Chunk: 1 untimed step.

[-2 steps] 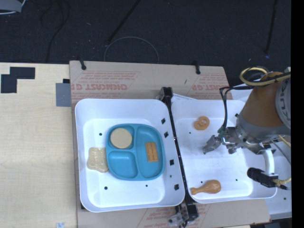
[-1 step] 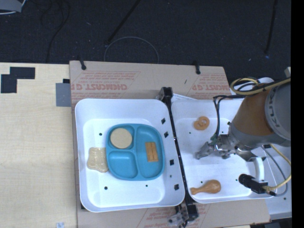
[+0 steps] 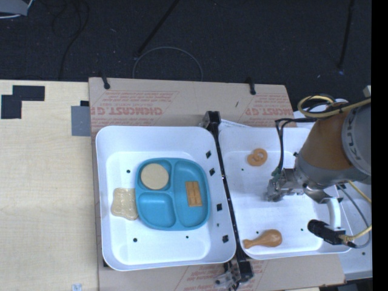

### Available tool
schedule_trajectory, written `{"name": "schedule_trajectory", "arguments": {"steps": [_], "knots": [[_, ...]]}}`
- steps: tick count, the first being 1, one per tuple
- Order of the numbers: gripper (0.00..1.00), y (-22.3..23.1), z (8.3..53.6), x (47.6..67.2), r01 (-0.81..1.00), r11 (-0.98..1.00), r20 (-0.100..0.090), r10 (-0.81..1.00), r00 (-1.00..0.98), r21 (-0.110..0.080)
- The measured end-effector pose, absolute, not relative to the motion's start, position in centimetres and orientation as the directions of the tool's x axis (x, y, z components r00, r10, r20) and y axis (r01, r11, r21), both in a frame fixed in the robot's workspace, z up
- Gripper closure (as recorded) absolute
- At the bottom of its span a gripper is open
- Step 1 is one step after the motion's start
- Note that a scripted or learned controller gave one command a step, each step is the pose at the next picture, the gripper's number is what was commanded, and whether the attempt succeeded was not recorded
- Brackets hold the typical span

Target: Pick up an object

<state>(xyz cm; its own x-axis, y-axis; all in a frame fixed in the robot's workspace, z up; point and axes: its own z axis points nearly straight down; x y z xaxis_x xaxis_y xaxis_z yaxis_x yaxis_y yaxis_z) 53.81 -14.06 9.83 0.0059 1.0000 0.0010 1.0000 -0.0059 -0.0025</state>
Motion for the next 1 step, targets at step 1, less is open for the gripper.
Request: {"name": "schedule_trajectory", "arguments": {"steps": [1], "knots": [[1.00, -14.56, 15.00, 52.92, 1.000, -0.006, 0.000, 1.000, 0.006, 0.001]]}}
